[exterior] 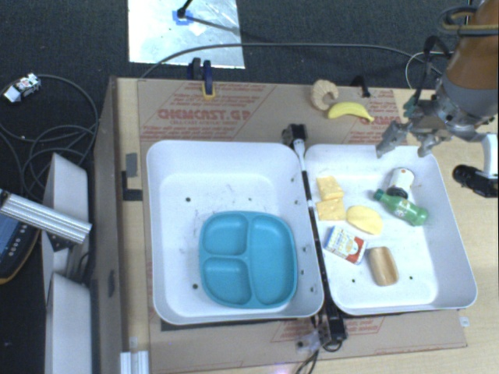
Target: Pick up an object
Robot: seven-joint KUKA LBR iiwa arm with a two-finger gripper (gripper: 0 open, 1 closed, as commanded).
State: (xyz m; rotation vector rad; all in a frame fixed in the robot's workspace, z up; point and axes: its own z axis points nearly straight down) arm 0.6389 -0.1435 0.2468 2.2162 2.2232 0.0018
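Observation:
My gripper (407, 142) hangs above the far edge of the right bin (444, 287), fingers spread open with nothing between them. Just below it in that bin lies a green bottle (401, 206) with a white cap end. To the left sit yellow cheese blocks (330, 197), then a yellow lemon-like piece (365, 219), a small red and white packet (345, 245) and a brown bread-like roll (382, 265). The left bin (179, 178) holds a blue divided plate (248, 259).
A banana (350, 111) and a beige ring-shaped toy (323, 93) lie on the cardboard behind the right bin. A blue and yellow clamp (204, 75) sits at the back. Cables and metal parts clutter the left side.

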